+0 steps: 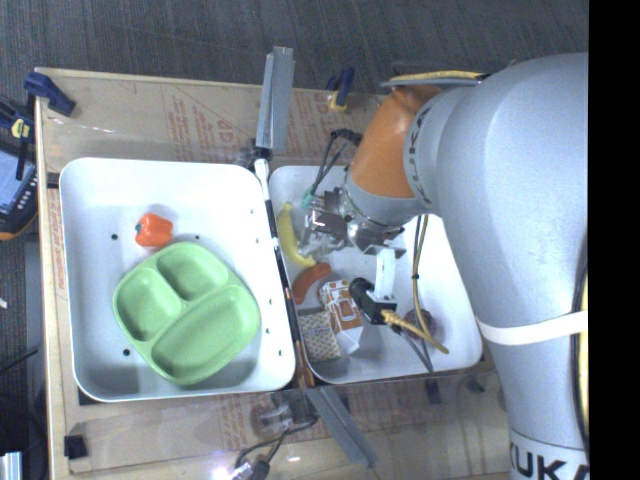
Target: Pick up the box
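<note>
The box [341, 311] is a small orange and white carton. It lies near the front left of the right bin [455, 298], tilted, with one end resting against a grey mesh-patterned packet [321, 340]. My gripper [323, 222] hangs over the left part of the same bin, a short way behind the box and apart from it. It is close to a yellow banana [290, 236], and nothing shows in its grasp. The big grey arm and its orange band cover the bin's back right.
A reddish-brown sausage-shaped thing [309, 280] lies between the banana and the box. The left bin [90, 193] holds a green divided plate [186, 311] and a small orange pepper [153, 229]. A dividing wall [278, 268] separates the bins.
</note>
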Motion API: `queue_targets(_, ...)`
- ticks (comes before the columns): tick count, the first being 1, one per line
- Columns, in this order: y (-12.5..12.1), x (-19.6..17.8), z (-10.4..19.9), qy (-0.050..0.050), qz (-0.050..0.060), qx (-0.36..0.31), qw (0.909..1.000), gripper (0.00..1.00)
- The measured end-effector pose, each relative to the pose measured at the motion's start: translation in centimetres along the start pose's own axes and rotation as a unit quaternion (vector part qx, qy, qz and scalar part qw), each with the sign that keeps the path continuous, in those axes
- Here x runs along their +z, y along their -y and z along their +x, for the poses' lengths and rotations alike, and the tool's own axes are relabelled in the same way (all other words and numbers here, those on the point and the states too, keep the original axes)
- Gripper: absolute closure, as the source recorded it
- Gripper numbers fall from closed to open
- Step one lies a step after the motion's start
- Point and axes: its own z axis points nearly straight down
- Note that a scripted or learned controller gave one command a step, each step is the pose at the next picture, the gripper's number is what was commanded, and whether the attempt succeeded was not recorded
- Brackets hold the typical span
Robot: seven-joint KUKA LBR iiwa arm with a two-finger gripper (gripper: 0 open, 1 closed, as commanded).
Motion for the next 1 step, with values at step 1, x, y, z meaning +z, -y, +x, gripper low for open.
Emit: queue_targets(1,0.0,0.0,0.0,0.0,0.0,0.0,1.0,0.0)
